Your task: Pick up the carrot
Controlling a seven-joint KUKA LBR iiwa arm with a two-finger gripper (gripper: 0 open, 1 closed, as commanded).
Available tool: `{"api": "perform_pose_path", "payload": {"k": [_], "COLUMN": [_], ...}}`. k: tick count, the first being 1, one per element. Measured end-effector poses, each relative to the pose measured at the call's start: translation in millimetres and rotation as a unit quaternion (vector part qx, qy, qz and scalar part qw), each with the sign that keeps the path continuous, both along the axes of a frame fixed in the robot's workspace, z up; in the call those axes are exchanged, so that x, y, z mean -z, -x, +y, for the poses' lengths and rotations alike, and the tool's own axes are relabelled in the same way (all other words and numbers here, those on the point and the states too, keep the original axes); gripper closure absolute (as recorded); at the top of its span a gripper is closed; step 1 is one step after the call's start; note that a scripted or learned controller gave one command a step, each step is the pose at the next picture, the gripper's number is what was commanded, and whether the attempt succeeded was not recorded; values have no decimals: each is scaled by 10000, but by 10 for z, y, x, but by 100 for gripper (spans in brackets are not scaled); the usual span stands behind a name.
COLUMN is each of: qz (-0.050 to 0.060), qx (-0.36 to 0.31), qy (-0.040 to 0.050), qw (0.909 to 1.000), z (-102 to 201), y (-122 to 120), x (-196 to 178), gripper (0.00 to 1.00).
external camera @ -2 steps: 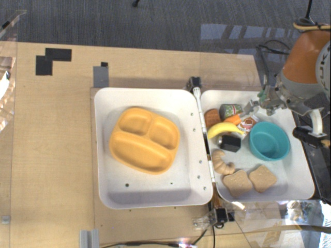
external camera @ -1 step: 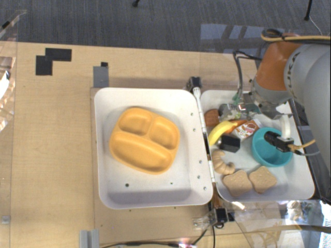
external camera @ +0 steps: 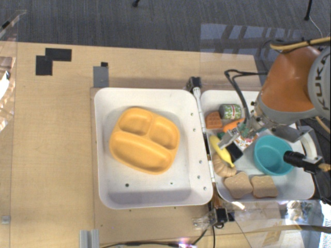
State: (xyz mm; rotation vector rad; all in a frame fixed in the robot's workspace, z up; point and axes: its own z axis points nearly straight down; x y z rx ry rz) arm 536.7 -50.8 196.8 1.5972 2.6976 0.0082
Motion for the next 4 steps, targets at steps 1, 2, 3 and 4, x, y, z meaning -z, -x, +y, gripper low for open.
{"api": "perform_pose_path", "payload": {"k": [1,2,3,4], "qz": [6,29,-8,-31], "qx": [802,1762,2064,2031], "qy": [-7,4,-10,-22], "qw": [9968,9843,9785,9791], "z": [240,-579,-497,-478], "y": [-970,-754,-751,-778], "x": [112,755,1093,966], "gripper": [0,0,0,100]}}
